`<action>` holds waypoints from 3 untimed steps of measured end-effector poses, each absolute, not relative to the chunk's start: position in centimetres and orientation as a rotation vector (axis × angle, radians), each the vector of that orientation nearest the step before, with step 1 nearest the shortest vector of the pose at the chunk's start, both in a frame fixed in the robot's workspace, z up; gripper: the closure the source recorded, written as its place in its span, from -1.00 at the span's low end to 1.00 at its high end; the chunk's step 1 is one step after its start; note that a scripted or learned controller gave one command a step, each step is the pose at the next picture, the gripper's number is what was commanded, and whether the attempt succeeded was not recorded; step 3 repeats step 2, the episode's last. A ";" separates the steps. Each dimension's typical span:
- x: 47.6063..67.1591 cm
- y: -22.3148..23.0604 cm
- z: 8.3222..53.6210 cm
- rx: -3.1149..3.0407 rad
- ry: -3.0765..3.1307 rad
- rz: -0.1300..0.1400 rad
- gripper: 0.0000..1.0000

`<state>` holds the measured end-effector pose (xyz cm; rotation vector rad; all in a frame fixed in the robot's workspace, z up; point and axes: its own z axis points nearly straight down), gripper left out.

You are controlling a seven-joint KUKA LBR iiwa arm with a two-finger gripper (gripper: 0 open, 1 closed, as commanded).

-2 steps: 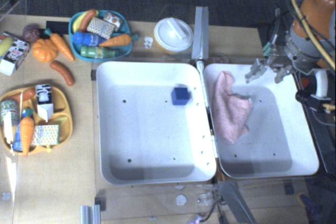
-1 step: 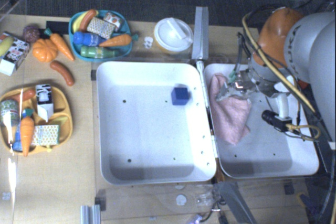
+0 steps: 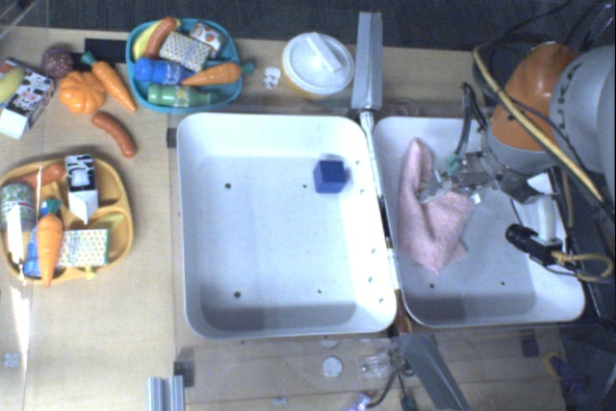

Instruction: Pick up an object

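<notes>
while the grey arm (image 3: pixel 577 101) is reaching in from the right, its gripper (image 3: pixel 450 183) is sitting low over the right bin (image 3: pixel 553 298), right against the upper right edge of a pink cloth (image 3: pixel 430 212). the cloth is lying crumpled in the left half of that bin, running from near the top wall down toward the middle, and a fold of it is bunching up at the gripper's tip. whether the gripper is spread, pressed together or pinching the fabric is something i cannot tell, since the metal parts are blurring into the cloth there.

a small blue block (image 3: pixel 330 175) is resting alone in the left bin (image 3: pixel 241 303), toward its upper right corner and well apart from the cloth. beside the bins, on the bench, a blue bowl (image 3: pixel 183 64) and a yellow tray (image 3: pixel 65 221) are holding toy food, and a white lidded cup (image 3: pixel 319 63) is standing just above the left bin.
</notes>
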<state>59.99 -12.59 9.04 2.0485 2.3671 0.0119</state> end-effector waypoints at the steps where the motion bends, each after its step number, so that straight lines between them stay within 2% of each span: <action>1: 60.2 -12.4 10.2 2.044 2.367 0.020 1.00; 2: 60.9 -5.5 19.8 1.899 2.498 0.005 1.00; 3: 60.9 -5.5 19.8 1.899 2.498 0.005 1.00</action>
